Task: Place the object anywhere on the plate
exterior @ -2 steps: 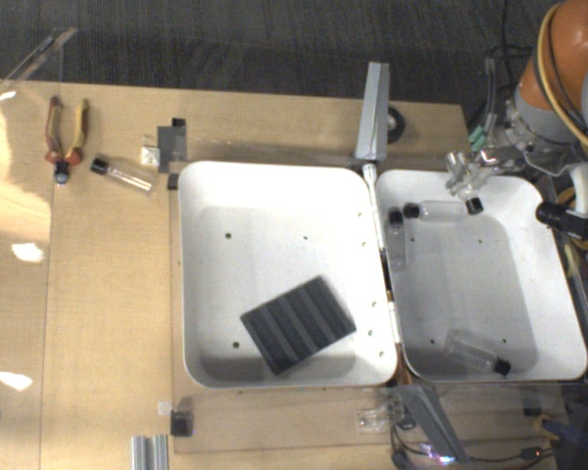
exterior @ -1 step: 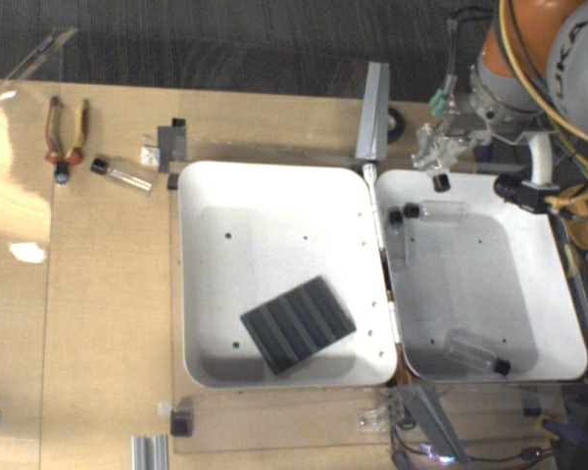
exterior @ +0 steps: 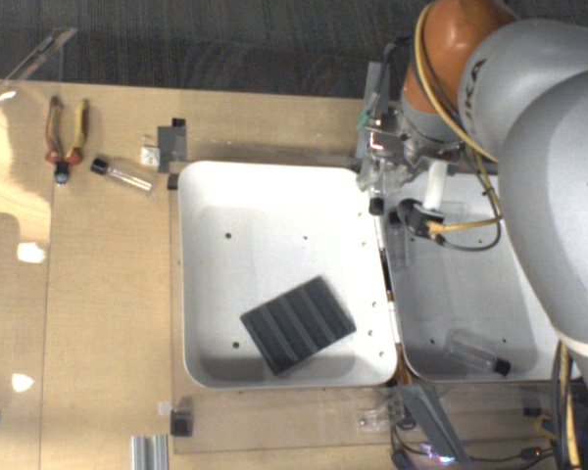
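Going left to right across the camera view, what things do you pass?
Red-handled pliers → small vial on the bench → dark ridged plate in the left bin → gripper → clear vial in the right bin.

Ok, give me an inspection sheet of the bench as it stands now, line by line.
Surface: tan wooden bench bearing two shallow white bins, left bin and right bin.
Job's things: dark grey ribbed rectangular plate lies flat, skewed, near the left bin's front; clear plastic tube with a dark cap lies in the right bin's front.
Clutter: red-handled pliers and a small clear vial on the bench, left of the bins.
Grippers: two-finger gripper over the divide between the bins, at the back; nothing seen between its fingers.
Cables: yellow cable looping off the wrist.
Surroundings: dark floor behind the bench.
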Controlling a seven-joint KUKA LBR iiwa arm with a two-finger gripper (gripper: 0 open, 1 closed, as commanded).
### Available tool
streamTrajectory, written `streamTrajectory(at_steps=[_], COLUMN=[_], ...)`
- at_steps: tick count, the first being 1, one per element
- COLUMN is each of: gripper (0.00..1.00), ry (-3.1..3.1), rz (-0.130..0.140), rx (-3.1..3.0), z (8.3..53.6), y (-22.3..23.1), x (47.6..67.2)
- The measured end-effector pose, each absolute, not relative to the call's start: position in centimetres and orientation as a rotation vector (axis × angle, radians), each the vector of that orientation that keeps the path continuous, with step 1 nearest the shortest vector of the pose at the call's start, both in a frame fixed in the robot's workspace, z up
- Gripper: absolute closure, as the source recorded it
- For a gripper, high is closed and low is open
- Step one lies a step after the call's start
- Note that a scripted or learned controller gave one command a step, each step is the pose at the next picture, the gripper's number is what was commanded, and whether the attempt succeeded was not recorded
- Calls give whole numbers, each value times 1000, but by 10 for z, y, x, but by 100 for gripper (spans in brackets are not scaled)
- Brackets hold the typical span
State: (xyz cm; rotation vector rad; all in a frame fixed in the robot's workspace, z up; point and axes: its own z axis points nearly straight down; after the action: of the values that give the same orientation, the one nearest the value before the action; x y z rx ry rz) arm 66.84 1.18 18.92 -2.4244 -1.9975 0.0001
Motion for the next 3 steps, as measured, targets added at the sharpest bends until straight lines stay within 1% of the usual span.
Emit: streamTrajectory(at_steps=[1,2,3], gripper=[100,100,100], ry=[-1989,-2264,-2225], rz=[-3,-1,-15], rx=[-2432,-2177,-2221], z=[185,154,89], y=[79,128,229], x=[669,668,626])
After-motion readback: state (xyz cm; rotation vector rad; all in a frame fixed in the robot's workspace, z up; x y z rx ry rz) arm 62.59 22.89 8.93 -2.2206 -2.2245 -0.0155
